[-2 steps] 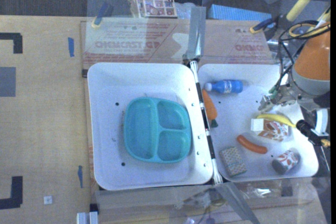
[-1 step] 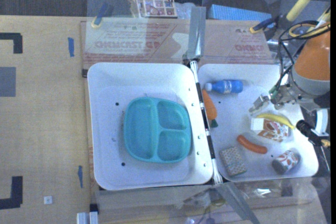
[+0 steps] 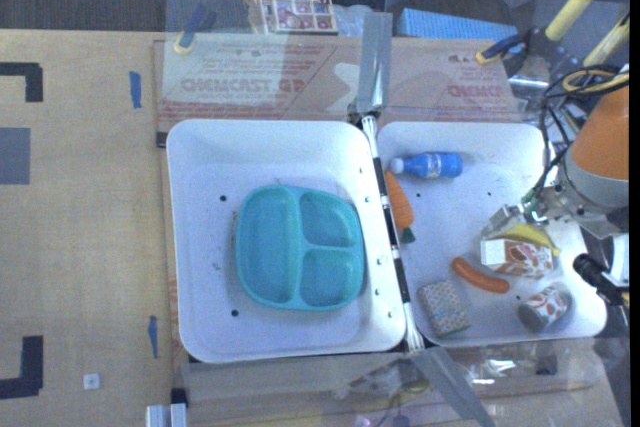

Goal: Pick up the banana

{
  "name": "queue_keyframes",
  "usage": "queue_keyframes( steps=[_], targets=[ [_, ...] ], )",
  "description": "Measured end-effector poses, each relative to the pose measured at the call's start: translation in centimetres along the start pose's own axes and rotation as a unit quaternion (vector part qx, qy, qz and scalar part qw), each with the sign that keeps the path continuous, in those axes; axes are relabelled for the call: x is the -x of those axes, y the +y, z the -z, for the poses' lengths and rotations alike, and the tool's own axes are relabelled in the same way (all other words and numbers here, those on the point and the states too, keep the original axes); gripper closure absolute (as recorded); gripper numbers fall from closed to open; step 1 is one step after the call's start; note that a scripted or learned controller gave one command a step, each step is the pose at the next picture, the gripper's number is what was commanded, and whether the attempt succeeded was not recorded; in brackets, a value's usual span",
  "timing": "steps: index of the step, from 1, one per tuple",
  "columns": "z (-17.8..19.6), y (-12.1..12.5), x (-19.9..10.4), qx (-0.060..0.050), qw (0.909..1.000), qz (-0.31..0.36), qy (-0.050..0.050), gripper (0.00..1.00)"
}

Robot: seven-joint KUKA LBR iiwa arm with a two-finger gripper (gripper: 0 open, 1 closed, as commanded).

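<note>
Currently approaching: my hand hovers at the banana, which lies atop a carton at 3 o'clock in the right bin; finger state unreadable. Next: descend, pinch.

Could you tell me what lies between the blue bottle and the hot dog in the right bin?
In the camera view, the stretch of the right bin between the blue bottle and the hot dog is bare white floor; the carrot lies off to the side.
</note>
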State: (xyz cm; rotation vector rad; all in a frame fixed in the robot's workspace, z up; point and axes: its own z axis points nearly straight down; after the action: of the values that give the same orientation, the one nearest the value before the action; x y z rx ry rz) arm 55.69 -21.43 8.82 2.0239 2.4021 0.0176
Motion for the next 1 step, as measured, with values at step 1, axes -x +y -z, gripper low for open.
queue_keyframes(
  steps=[1],
  targets=[
    [1.08, -0.05, 0.41, 0.001, 1.0, -0.002, -0.004, 1.0]
  ],
)
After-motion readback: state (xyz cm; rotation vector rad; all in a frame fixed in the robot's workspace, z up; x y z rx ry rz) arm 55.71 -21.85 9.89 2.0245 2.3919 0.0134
